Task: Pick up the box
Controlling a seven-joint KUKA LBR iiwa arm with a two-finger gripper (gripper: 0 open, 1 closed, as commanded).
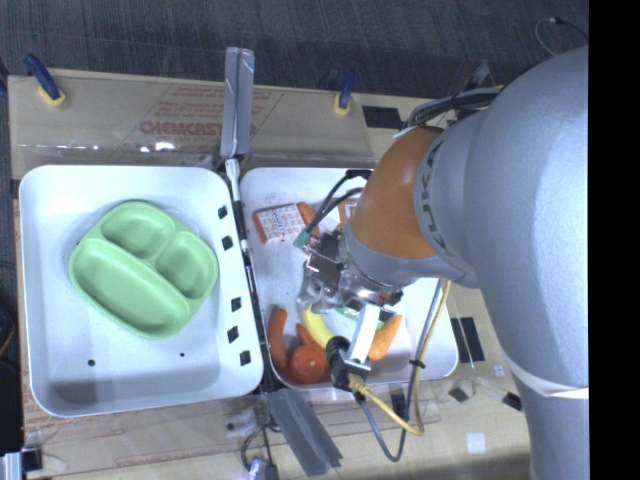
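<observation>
The box (279, 222) is small, orange and white, lying flat near the back left of the right bin (262, 268). My gripper (322, 290) hangs low over the middle of that bin, to the right of and nearer the front than the box, apart from it. The wrist and the orange band of the arm (400, 208) cover most of the gripper. Just in front of it lie a yellow banana-like piece (315, 327), a red tomato-like piece (306, 364) and an orange sausage-like piece (277, 332).
The left bin (50, 268) holds a green divided plate (145, 265). An orange carrot-like piece (384, 337) lies at the right of the right bin's pile. A metal divider bar (236, 103) stands between the bins at the back. Blue clamps (42, 78) grip the bench edge.
</observation>
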